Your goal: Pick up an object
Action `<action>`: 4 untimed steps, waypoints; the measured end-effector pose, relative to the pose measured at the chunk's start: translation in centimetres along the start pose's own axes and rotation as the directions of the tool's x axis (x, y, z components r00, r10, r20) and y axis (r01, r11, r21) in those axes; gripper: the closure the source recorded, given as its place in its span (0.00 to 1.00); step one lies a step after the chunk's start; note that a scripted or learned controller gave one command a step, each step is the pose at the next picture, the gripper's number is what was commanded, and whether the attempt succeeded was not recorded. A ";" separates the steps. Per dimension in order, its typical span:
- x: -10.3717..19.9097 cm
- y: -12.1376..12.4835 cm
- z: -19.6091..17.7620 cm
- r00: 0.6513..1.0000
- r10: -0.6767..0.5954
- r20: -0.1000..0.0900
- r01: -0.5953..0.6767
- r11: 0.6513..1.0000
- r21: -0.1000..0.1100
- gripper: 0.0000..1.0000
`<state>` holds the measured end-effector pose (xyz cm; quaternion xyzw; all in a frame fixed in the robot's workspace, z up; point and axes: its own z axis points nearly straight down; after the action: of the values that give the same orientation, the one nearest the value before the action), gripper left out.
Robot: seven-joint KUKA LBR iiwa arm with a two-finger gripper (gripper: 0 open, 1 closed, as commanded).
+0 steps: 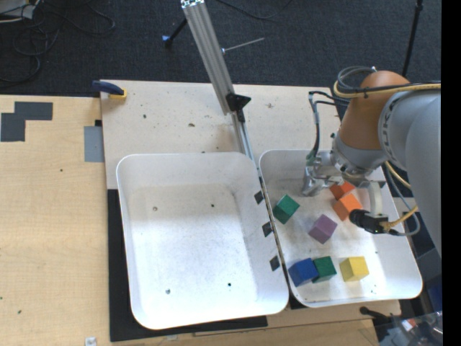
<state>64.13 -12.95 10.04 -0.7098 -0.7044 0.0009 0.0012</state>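
The gripper (315, 182) hangs low over the back of the right bin (403, 283); whether it is open or closed I cannot tell. The nearest object, an orange block (348, 203), lies just beside it, toward the arm's side.

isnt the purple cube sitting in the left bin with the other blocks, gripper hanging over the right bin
Not quite: the camera view shows the purple cube in the right bin, not the left bin, alongside the other blocks. The gripper does hang over the right bin.
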 end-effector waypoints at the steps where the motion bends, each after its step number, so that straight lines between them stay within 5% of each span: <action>1: -0.6 -0.3 -4.4 1.000 -0.002 0.001 0.002 1.000 -0.005 1.00; 3: -1.1 -1.1 -14.3 1.000 -0.006 0.001 0.006 1.000 -0.006 1.00; 4: 4.1 -2.2 -13.7 1.000 -0.011 -0.002 0.011 1.000 0.001 1.00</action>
<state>61.97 -8.85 23.70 -0.7059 -0.7083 0.0005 0.0023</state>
